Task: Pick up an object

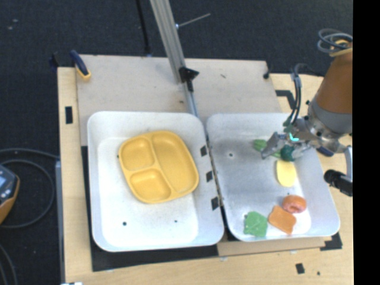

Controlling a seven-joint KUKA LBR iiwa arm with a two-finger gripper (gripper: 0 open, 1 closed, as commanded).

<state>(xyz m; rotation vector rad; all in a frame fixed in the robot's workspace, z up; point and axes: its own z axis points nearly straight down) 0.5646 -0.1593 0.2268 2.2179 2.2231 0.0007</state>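
My gripper (pixel 282 148) hangs low over the upper middle of the right bin (pixel 237 177), at the end of the grey and orange arm (pixel 335 94) that comes in from the right. A small light green piece (pixel 260 144) lies just to its left. A dark green thing (pixel 288 154) sits right under the gripper, and I cannot tell whether it is held. A pale yellow piece (pixel 285 173) lies just below. Along the bin's front edge lie a red-orange lump (pixel 294 203), an orange block (pixel 281 219) and a green piece (pixel 256 224).
The left bin (pixel 107 218) holds a yellow divided plate (pixel 158 165). A metal pole (pixel 169 34) rises from the bench behind the bins. Cables hang beside the arm at the right.
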